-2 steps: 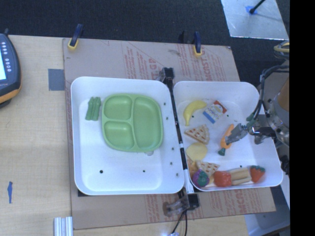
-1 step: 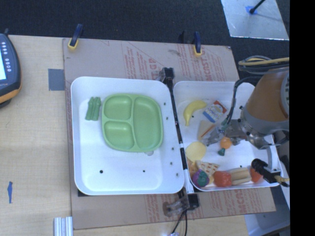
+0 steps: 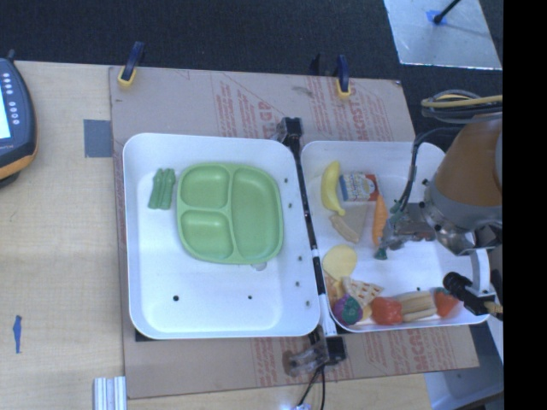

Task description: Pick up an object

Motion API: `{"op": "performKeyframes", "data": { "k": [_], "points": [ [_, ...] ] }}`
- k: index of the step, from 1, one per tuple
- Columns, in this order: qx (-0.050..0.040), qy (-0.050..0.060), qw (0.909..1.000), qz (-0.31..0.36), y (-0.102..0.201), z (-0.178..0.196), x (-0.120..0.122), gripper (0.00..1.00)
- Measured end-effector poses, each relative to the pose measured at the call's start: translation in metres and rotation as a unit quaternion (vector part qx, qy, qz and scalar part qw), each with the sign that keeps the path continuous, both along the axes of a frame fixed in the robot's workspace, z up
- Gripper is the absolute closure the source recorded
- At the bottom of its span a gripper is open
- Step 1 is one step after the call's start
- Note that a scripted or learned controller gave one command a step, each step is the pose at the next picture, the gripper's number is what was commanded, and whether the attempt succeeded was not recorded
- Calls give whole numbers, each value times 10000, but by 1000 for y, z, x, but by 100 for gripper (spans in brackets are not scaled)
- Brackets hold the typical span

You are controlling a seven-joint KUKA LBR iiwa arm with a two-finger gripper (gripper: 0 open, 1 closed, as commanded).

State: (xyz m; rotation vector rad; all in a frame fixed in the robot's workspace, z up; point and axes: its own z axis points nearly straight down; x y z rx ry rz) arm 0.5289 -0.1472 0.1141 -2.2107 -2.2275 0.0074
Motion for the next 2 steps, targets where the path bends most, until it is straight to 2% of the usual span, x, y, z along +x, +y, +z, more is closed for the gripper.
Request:
{"op": "performKeyframes", "data": {
  "k": [1,2],
  "points": [
    [0,-1,10000,-4,0,0,0,0],
    [0,-32,10000,5,20,-20,37,0]
  ]
}}
